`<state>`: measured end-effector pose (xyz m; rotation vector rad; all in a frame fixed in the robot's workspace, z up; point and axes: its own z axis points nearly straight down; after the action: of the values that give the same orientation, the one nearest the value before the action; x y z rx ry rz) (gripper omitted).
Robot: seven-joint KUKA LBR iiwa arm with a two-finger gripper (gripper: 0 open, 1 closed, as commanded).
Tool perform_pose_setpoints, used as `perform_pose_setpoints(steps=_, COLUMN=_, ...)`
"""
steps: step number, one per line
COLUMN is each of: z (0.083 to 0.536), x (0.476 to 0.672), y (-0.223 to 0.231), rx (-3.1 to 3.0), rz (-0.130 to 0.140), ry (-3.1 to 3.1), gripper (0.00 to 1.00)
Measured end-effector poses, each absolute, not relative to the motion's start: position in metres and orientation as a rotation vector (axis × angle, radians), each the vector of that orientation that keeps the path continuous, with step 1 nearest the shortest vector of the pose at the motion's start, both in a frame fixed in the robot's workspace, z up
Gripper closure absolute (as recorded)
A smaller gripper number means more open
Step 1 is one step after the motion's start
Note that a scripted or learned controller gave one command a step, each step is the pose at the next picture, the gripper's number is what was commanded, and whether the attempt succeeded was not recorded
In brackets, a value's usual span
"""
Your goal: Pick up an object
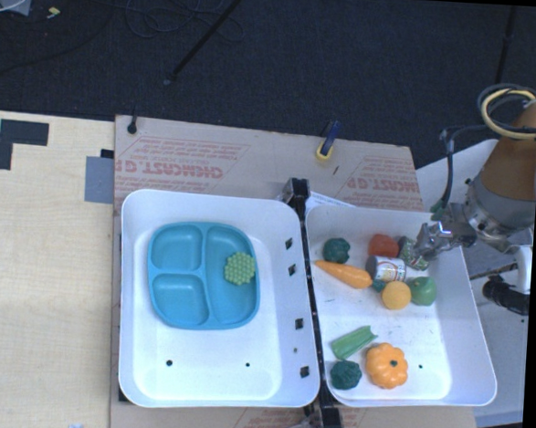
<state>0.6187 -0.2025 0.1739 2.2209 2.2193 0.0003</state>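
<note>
Arm: I have it reaching in from the right, the gripper (pixel 423 251) lowered into the far right part of the right bin (pixel 473 360), just above the small tin.
Gripper state: I cannot tell how it stands; the metal tip is small and blurs into the clutter beneath it, and I see nothing clearly between its parts.
Why it is there: I judge the program has picked the densest cluster, where a blind descent is likeliest to meet something.
Likely target: the small tin (pixel 388 270), lying on its side just below the gripper, with the red piece (pixel 384 245) behind it, the green ball (pixel 422 290) to its right and the yellow ball (pixel 396 296) touching it in front.
Right bin, other contents: relative to the tin, a dark green broccoli (pixel 336 250) and an orange carrot (pixel 343 273) to the left; further forward a green pod (pixel 353 341), an orange pumpkin (pixel 386 365) and a second dark green piece (pixel 345 375).
Left bin: the left bin (pixel 148 356) holds a blue divided plate (pixel 175 294) with a knobbly green fruit (pixel 239 269) in its right-hand compartment, well apart from the tin.
Worktop: both bins sit side by side on a cardboard sheet (pixel 207 163), probably to keep them level.
Risk: the crowding round the tin may make the gripper nudge neighbours rather than seat on one thing.
</note>
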Motion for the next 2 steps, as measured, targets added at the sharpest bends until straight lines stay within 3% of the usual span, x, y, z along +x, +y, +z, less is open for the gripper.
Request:
perform_pose_setpoints(steps=1, z=0.227, x=0.619, y=-0.204, rx=2.219, rz=0.003, ry=2.219, gripper=1.0)
perform_pose_setpoints(steps=2, z=0.221, x=0.591, y=-0.151, rx=2.223, rz=-0.002, ry=2.228, gripper=1.0)
